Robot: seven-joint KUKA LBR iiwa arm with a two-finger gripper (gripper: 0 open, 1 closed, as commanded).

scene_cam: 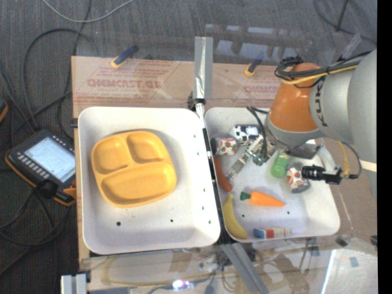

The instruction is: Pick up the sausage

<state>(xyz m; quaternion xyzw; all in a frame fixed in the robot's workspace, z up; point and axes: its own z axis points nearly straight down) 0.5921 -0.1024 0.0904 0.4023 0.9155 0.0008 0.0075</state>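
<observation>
The gripper (252, 152) hangs low at the centre of the right bin (318, 225); how far it gapes cannot be told. The reddish sausage (221, 174) lies just left against the bin's wall, making approach awkward.

yellow tray (133, 167) (left bin), carrot (262, 198), banana (231, 216)
</observation>
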